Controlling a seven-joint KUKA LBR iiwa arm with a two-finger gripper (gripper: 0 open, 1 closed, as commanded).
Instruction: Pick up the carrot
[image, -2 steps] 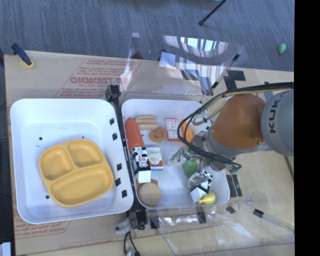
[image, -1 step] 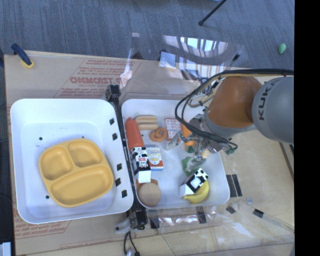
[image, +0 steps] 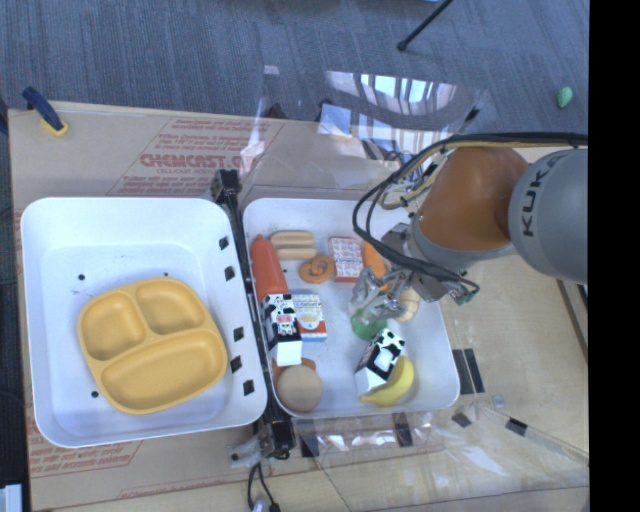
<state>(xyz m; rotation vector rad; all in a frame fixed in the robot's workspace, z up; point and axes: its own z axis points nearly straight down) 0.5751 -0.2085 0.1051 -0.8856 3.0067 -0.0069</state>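
Note:
The carrot (image: 372, 256) shows as an orange piece in the right bin (image: 440, 375), just left of the arm's wrist. A green bit (image: 365, 323) lies below it and may be the carrot's leafy end. The stretch between them is hidden. My gripper (image: 384, 296) hangs low over that hidden stretch, right above the carrot, pointing down into the bin. The arm's orange band and grey body cover the bin's upper right part. I cannot make out whether anything sits in the gripper.
The right bin also holds a long red sausage (image: 266, 268), a bun (image: 293, 242), a donut (image: 318, 268), a pink box (image: 346, 257), two cow-print cartons (image: 283, 325) (image: 381, 360), a banana (image: 392, 386) and a brown egg (image: 298, 388). A yellow divided plate (image: 150, 345) lies in the left bin (image: 50, 230).

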